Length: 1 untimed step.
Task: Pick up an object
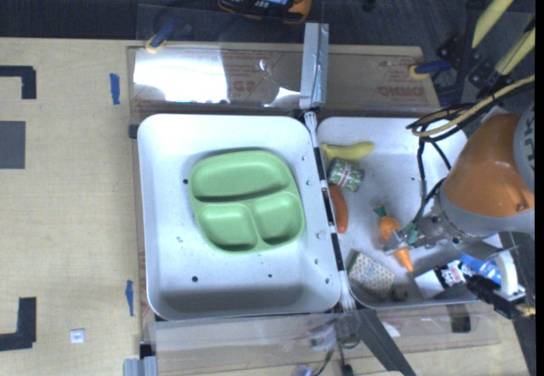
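Camera view finds the gripper, finger state not discernible, low beside a small orange plastic carrot near the right white bin's front edge; judged light, rigid, slippery, best pinched mid-body.

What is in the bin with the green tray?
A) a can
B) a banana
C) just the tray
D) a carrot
C: the green tray lies alone in the left bin; the banana, can and carrot are all in the right bin.
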Tool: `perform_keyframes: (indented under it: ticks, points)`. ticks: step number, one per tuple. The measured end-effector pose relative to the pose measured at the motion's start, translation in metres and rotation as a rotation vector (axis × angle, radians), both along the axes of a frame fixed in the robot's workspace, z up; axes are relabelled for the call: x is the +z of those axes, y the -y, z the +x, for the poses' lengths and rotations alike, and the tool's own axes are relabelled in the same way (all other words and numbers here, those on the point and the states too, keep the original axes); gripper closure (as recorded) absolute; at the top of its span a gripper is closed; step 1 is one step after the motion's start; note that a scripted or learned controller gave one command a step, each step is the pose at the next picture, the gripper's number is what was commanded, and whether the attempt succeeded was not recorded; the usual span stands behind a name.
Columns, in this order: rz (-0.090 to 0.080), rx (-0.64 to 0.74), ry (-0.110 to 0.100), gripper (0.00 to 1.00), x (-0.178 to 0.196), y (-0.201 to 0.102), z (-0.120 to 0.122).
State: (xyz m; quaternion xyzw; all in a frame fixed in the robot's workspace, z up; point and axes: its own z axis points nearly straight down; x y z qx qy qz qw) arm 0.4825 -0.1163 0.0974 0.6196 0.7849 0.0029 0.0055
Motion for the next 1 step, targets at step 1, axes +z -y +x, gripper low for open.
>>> perform_keyframes:
  ticks: [1]
  points:
    - [0.003, -0.018, -0.012, 1.0, 0.0868, -0.072, 0.0299]
